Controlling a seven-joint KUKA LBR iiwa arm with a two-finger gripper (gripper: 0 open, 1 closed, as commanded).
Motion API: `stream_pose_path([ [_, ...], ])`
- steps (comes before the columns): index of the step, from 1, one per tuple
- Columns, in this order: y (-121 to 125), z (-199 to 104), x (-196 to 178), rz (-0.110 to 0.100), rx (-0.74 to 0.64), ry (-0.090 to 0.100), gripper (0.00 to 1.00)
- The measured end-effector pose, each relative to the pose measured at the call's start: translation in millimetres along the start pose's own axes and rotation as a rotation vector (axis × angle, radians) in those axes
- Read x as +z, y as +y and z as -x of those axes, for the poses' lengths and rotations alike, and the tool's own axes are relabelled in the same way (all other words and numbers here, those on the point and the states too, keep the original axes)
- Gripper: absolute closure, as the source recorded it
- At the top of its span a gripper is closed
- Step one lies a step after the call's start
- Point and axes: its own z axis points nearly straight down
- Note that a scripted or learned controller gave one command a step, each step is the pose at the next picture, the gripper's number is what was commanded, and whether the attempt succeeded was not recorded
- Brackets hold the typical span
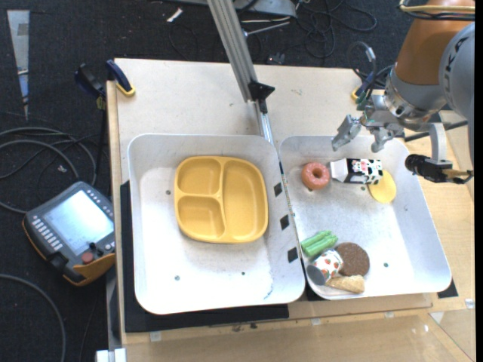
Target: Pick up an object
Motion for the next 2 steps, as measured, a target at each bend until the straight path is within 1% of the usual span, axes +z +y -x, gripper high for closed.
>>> stream_pose_path([
  [1,0,0,0,0.0,0.0,-0.001,0.0],
  [2,8,-4,59,-0.005,-0.001,0.001,0.0],
])
